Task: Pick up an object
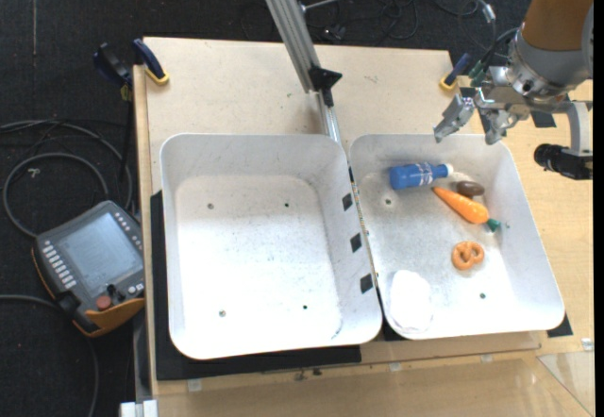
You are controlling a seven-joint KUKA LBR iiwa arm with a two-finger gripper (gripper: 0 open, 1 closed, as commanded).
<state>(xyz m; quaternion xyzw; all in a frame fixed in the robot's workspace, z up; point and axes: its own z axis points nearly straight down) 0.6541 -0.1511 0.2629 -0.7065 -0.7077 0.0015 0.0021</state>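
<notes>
Lower right bin (538, 307): white lump (411, 300) nearest, then pretzel (467, 256), carrot (461, 205), blue bottle (418, 175), all loose candidates; at upper right the gripper (475, 121) hangs spread and empty above the far rim, likely staging a descent.

teach pendant (90, 264), yellow-handled clamps (151, 64), floor cables (38, 179)

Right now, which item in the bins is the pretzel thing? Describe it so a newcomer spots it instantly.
Start at the right bin, the one nearer the arm. Below the blue bottle and the carrot lies the pretzel, right of the flat white object. It is the one small orange-brown knotted ring with holes through it; the carrot is long and solid.
</notes>
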